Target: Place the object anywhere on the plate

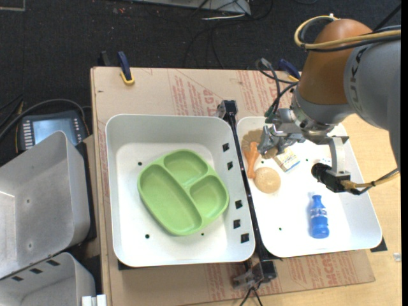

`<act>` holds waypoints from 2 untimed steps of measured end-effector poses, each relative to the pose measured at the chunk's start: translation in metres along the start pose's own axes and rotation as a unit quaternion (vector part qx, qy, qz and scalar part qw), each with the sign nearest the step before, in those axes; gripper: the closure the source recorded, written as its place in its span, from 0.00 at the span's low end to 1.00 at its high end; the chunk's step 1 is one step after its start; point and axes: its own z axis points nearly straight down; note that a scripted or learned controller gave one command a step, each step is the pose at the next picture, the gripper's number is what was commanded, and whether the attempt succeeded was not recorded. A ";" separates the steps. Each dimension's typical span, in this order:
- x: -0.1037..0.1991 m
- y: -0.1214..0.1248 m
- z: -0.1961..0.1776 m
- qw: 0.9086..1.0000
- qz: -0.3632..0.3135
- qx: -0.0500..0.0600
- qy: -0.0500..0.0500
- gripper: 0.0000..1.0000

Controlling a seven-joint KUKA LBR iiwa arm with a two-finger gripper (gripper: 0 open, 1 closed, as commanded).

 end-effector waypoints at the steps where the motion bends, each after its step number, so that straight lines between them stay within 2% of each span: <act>1: 0.057 0.010 -0.010 1.000 -0.001 0.000 0.000 1.00; 2: 0.114 0.005 -0.001 1.000 -0.001 0.002 0.000 1.00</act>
